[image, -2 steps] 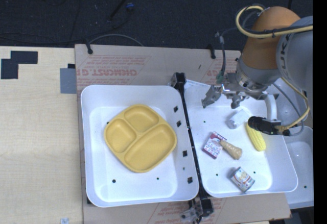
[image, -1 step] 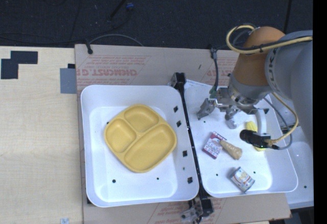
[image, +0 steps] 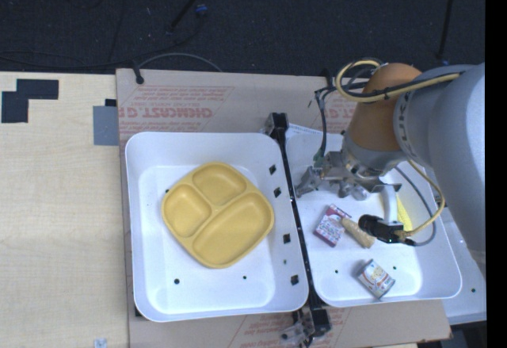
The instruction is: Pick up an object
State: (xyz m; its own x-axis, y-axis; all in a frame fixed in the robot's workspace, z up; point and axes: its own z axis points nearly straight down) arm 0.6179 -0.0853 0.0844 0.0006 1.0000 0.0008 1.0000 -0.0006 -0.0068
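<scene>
Hovering over the far half of the right bin (image: 424, 263), the gripper (image: 341, 182) is hanging under the arm's orange band (image: 386, 105). Can't tell whether it is standing wide or narrow; the wrist is blocking it.

A red-and-white packet (image: 330, 226) is lying flat on the bin floor just on the camera side of the gripper, near it but apart. A tan stick (image: 357, 235) is lying tilted right beside the packet, on the arm's side, and seems to be touching it. A small printed box (image: 375, 277) is sitting further toward the near rim, well apart from the gripper.

A black divider strip (image: 290, 208) is running between the two bins, just to the far side of the gripper from the arm. Beyond it, the left bin (image: 150, 267) is holding a yellow three-compartment plate (image: 218, 214), well apart from the gripper.

Both bins are resting on a printed cardboard sheet (image: 198, 101), which is lying on a pale wooden bench (image: 55, 219) carrying black and grey patches (image: 32, 97). A dark floor with loose cables (image: 238, 5) is showing behind the bench.
</scene>
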